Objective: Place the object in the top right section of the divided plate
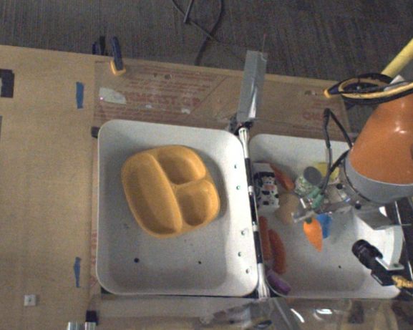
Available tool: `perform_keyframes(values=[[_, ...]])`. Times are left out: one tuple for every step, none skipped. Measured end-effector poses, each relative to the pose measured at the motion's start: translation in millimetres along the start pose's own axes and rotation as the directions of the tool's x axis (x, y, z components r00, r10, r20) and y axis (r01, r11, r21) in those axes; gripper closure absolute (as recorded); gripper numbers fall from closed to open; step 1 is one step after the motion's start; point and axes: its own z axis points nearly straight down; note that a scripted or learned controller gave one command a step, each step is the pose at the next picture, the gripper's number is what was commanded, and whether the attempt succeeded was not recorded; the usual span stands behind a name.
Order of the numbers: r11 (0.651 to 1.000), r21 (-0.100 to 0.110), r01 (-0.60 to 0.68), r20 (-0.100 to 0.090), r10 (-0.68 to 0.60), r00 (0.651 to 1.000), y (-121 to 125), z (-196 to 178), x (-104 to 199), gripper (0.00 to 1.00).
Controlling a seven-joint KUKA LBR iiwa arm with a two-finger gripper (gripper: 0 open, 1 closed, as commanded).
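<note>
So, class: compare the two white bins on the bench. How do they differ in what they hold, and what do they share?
1. The left bin holds one thing, a yellow divided plate; the right bin holds several small items, among them an orange carrot-like piece.
2. The gripper hangs over the right bin, while nothing hangs over the left bin.
Shared: both are shallow, white and set side by side.

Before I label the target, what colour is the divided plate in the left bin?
Yellow-orange all over; the divided plate shows clearly in the camera view.

Grey arm (391, 185), orange band, black cables
</note>
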Motion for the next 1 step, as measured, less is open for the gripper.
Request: perform_keyframes(values=[[0.999,-0.001,0.041,0.002,-0.041,0.999,-12.0,-28.0,-6.4,1.00]])
